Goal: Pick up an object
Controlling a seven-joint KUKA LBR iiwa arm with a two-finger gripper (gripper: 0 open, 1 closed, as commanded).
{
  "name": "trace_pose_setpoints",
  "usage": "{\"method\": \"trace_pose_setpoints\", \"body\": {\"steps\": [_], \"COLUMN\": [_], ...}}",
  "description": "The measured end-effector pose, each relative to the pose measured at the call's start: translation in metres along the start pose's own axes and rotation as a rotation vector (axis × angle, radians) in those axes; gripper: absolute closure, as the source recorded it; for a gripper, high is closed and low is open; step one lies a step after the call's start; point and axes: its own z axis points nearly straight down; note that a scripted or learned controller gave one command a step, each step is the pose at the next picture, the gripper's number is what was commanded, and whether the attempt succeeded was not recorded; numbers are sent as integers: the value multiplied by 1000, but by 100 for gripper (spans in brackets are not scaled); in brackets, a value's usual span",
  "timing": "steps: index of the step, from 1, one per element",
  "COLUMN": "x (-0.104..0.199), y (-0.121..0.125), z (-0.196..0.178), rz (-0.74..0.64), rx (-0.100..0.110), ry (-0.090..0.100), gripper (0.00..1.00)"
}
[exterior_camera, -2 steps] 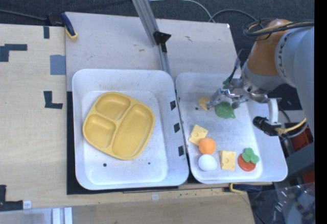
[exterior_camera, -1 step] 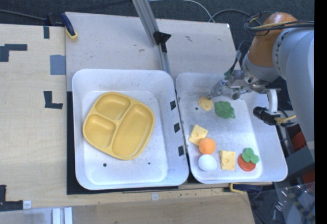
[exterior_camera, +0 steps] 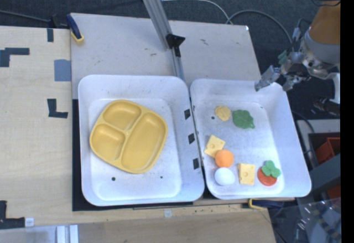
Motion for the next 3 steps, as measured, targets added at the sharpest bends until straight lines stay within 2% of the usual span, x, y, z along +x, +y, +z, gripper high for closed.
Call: {"method": "trace_pose_setpoints", "body": {"steps": [1, 2, 3], "x": [0, 1, 2], "y": [43, 43, 41], "z": [116, 133, 136], "rz": [1, 4, 3], "rx": [27, 44, 45], "ry": [7, 16, 16], "gripper": [0, 0, 0]}}
